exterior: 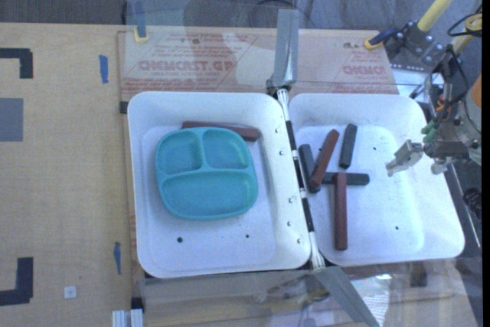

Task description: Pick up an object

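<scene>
Sticks (334, 180): the things to pick; we see a loose pile of them in the right bin (436, 241), toward its left half, and nothing is lifted yet.
Gripper (404, 157): it hangs over the right part of the right bin, near the right rim; we see a pale metal tip pointing left, and no stick is in it. If it is open or closed we cannot tell.
Direction: the pile lies to the left of the gripper, well apart from it, with bare white floor between.
Nearest stick: we judge it is the short dark one (348, 145), which stands almost upright in the view, a little tilted.
Long axes: the long brown stick (340, 214) runs straight toward the near rim; another brown stick (325, 159) leans diagonal; a dark one (346, 179) lies across them, touching or overlapping.
Next move: we think the arm must travel left and turn the wrist across the long axis of one stick.
Shapes and materials: the sticks are narrow bars with round ends, matte, probably plastic or wood. The bins are shallow, white, smooth, with some small dark holes.
Left bin (153, 241): it holds a teal plate (205, 172) with three compartments, smooth plastic as it seems, and one brown stick (220, 129) just behind it.
</scene>
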Tool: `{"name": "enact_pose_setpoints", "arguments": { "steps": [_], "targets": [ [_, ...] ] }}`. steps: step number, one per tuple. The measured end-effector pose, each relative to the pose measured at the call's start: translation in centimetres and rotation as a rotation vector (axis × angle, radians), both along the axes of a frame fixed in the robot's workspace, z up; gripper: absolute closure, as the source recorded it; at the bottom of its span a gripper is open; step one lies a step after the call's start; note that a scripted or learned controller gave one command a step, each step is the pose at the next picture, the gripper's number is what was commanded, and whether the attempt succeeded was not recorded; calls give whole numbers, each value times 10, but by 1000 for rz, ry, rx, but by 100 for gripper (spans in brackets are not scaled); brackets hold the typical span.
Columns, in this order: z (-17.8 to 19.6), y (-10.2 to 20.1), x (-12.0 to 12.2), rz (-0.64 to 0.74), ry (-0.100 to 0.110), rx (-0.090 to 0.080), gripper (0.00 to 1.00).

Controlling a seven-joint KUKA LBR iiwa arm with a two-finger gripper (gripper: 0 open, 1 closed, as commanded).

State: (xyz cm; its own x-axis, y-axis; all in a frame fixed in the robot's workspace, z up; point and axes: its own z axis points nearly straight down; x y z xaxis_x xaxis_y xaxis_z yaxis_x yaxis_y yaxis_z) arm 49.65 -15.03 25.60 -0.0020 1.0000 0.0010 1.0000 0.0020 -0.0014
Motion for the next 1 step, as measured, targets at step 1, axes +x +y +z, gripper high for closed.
{"name": "enact_pose_setpoints", "arguments": {
  "steps": [1],
  "targets": [
    [-137, 32, 21, 16, -19, -3, 0]
  ]
}}
